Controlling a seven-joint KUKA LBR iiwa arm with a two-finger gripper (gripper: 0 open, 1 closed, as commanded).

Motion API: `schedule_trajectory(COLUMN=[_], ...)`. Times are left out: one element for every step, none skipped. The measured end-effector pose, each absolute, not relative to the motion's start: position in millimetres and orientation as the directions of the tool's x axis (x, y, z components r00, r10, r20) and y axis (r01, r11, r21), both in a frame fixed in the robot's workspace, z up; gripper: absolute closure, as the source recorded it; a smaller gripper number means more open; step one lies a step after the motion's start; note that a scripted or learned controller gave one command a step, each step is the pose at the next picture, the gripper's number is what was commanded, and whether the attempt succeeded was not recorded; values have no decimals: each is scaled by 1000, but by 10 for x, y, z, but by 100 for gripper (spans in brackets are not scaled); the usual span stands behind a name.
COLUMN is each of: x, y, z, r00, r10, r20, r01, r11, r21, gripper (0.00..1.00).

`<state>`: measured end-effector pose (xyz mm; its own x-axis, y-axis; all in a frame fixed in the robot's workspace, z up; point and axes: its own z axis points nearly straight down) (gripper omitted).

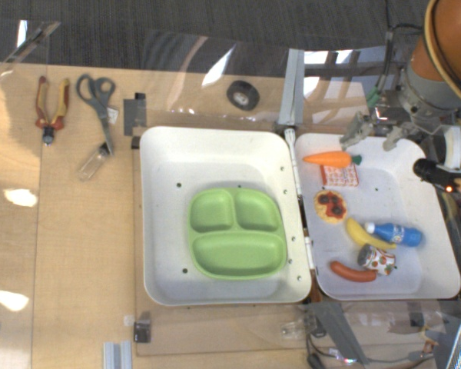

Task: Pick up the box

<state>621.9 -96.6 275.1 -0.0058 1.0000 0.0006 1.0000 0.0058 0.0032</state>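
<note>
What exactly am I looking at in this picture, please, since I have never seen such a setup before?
One fixed camera looks down at a slant on a bench. The orange and grey shape at upper right is a robot arm; its pincer hangs over the right bin's far edge, holding nothing. That bin holds toy food: a carrot, a small red box, a pizza, a banana, a blue bottle, a can and a sausage. The left bin holds a green divided plate. Pliers, scissors and a tape roll lie outside.

Fingers spread above right bin's far rim, box below (beside carrot)
</note>
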Motion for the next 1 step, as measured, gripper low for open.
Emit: schedule_trajectory(x=[6392], y=[-1179], z=[1919], r00=[-39], r10=[999], r20=[0], r01=[999], r11=[39], r21=[2], gripper=[0])
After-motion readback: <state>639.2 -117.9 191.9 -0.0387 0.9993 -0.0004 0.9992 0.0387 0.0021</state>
